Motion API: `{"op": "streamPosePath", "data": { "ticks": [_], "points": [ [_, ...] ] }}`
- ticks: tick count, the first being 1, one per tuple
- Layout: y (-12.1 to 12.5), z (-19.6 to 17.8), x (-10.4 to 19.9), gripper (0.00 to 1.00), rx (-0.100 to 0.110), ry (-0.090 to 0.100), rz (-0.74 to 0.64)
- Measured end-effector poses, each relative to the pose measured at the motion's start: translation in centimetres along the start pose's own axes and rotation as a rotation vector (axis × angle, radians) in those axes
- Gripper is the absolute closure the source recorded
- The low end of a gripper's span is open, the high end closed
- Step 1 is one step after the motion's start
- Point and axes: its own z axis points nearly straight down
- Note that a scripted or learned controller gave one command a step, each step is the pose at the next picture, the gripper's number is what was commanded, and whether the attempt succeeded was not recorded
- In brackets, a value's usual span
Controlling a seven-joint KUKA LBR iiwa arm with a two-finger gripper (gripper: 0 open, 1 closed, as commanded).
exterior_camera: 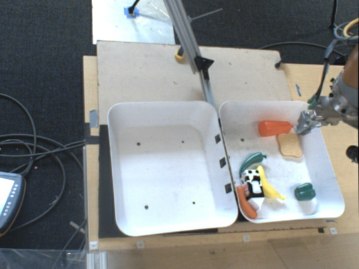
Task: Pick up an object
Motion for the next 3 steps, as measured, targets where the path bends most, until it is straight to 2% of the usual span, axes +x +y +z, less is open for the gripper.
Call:
{"op": "streamPosePath", "data": {
  "ticks": [1,2,3],
  "points": [
    [0.9,0.4,6.4,1.00,0.001,0.001,-0.001],
    [1.0,0.0,11.7,1.00,0.001,0.001,-0.001],
    [2.1,-0.2,17.2,1.00,0.000,0.001,-0.001]
  ]
}}
